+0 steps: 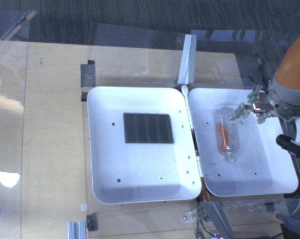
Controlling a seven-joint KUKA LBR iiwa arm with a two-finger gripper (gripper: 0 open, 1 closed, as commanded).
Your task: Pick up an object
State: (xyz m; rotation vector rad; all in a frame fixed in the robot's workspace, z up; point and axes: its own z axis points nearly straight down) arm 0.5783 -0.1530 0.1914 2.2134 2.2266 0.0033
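Note:
A clear plastic bottle [225,136] with an orange label lies lengthwise in the right bin [269,176], left of that bin's middle. A dark, flat, ribbed rectangle [148,128] lies in the left bin [140,183], a little behind its centre. My gripper [245,110] reaches in from the right and hangs over the back half of the right bin, just right of the bottle's far end. Nothing is seen held in it. The orange band of the arm [294,66] sits above it at the right edge.
A raised divider [193,138] runs between the two bins. A grey upright bar [187,59] stands behind where they meet. Wooden bench [40,133] extends to the left, with a clear panel over it. Cables and brackets sit at the front right.

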